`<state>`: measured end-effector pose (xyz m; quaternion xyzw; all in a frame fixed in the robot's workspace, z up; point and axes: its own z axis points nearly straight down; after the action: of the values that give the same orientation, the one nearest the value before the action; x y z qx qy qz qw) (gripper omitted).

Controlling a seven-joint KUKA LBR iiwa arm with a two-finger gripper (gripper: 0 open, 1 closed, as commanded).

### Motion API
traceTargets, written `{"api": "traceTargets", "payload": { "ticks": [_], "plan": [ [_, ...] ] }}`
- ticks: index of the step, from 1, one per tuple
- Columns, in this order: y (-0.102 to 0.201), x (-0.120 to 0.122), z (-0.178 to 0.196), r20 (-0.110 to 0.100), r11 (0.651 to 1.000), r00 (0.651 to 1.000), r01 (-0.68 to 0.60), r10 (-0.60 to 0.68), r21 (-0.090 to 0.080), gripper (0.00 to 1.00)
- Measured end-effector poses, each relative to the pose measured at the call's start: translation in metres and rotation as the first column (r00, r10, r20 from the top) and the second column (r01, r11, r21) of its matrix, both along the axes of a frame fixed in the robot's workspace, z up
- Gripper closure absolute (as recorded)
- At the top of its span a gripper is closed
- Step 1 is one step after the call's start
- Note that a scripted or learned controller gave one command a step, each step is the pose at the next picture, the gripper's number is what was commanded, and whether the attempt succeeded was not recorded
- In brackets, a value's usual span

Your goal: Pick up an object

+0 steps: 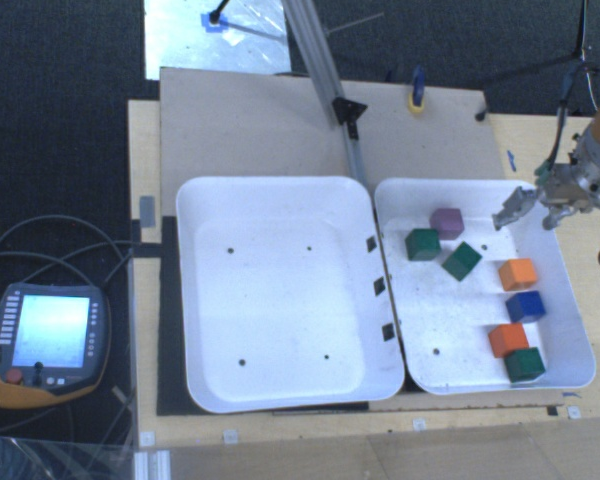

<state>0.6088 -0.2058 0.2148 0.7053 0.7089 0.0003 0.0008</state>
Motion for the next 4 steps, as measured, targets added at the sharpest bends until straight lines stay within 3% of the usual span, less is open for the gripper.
{"api": "traceTargets", "payload": {
  "ticks": [1,3,4],
  "plan": [
    [0.000,0.000,0.000,0.000,1.000,1.000,0.000,0.000,0.000,0.00],
    [0.003,0.008,-0.090,0.000,1.000,1.000,0.003,-0.003,0.000,0.00],
    [0.001,0.015,-0.099,0.020,1.000,1.000,0.002,-0.002,-0.007,0.00]
  ]
}}
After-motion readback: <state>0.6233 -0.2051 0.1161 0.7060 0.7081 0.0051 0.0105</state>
